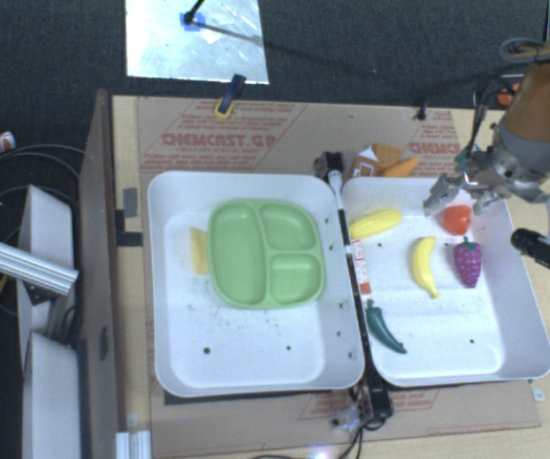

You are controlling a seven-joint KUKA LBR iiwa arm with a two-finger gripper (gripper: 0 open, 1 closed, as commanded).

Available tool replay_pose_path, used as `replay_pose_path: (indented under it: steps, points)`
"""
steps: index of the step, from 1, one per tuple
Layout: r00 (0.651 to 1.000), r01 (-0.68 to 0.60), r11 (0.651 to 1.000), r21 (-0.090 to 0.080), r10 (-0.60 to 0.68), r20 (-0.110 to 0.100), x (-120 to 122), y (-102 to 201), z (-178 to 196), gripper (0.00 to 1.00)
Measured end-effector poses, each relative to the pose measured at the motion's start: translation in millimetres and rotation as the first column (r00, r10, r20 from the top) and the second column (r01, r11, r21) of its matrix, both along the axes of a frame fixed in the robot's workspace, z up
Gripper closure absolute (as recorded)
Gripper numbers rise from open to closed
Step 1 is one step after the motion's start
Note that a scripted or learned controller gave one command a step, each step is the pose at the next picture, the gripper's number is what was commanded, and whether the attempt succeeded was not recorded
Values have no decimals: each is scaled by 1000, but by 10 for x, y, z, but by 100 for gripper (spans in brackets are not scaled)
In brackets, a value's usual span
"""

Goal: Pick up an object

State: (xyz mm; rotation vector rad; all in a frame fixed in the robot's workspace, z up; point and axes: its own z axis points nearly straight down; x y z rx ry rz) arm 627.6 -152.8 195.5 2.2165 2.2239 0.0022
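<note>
My arm [540,103], grey with its orange band, enters from the right and carries my gripper [463,187] above the far corner of the right bin [504,352]; the two fingers stand apart with nothing between them, one toward the bin's rear rim, the other just beside the red tomato [457,219]. Left bin [174,352]: a green divided plate [262,254] at its centre, a yellow slab [198,251] tucked against the plate's left edge. Right bin, in descending size: banana [425,266] lying near the middle, corn cob [374,223] near the divider at the rear, green chilli [384,327] by the front of the divider, purple grape bunch [468,261] right of the banana, and the tomato just behind the grapes. The tomato is the nearest candidate — I judge it the object of this attempt. To do the step well I should centre the open fingers over it so that one passes each side, descend straight, and close only once the pads are below its widest part; the grapes sit close, so a finger set too far forward could nudge them — and a round, smooth fruit may squirt out of an off-centre pinch.
</note>
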Motion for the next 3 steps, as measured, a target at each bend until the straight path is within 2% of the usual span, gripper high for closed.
replay_pose_path:
  steps: [1,2,3]
  points:
    - [1000,1,1000,2,-1,-4,-418,422,-1156,0]
    - [1000,1,1000,0,-1,2,-390,397,-1001,100]
    - [1000,-12,1000,5,12,8,-394,1449,-49,100]
